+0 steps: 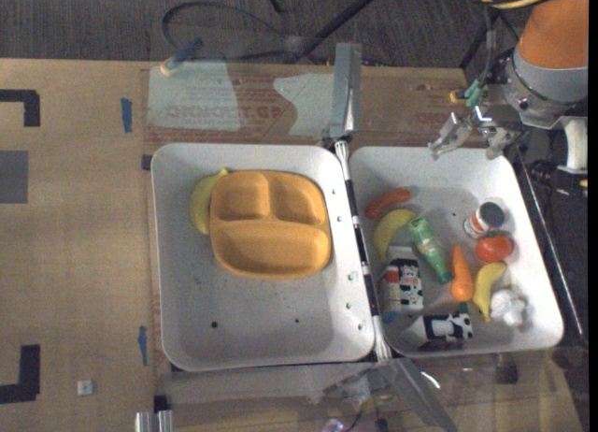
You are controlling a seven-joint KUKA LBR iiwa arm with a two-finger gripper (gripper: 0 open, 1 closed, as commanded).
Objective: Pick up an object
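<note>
On the desk (75, 234) two shallow white bins sit side by side. The left bin (177, 318) holds an orange divided tray (269, 223) lying flat, with a yellow banana (202, 204) tucked against and partly under its left edge. The right bin (537, 313) carries the clutter: a red sausage (387, 202) near the upper left, a second yellow banana (391, 230) just below it, a green bottle (430, 248) lying slanted beside that banana, and an orange carrot (461, 274) just to the right of the bottle. Below them lies a black-and-white carton (403, 282), and another such carton (443, 327) rests near the bin's front edge. Along the right side are a small can (486, 219), a red tomato (494, 249) below it, a third banana (487, 287) and a white crumpled lump (509, 307) in the corner. The arm (553, 47) hangs over the far right corner, its pincer (464, 133) above the right bin's back rim, apart from every item and pinching nothing; whether its fingers are spread or pressed together I cannot tell.
</note>
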